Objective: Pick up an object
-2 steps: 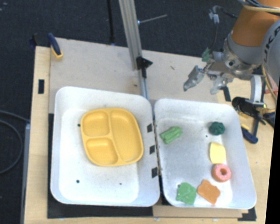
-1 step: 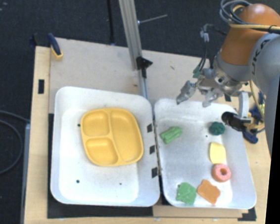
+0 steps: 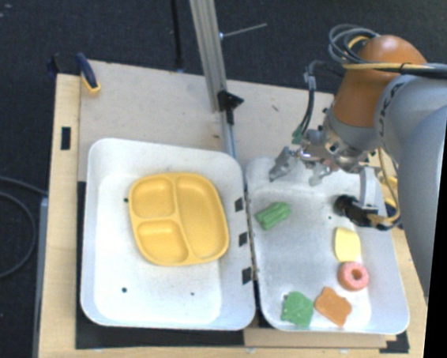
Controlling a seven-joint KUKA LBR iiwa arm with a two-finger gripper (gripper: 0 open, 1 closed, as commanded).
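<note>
Claw [image 3: 298,168] over right bin [image 3: 312,243] far rim, fingers apart, holding nothing. Green block [image 3: 272,215] just below claw. Doughnut [image 3: 353,275] farther off, lower right.

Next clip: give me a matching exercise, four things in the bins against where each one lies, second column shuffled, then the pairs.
Things:
1. yellow divided tray
2. green oblong piece
3. pink ring
4. orange piece

Places:
A. right bin, upper left part, below the gripper
B. right bin, near the bottom edge, beside a green block
C. left bin, in its middle
D. right bin, right side, just under the yellow block

Pairs: 1-C, 2-A, 3-D, 4-B
</note>
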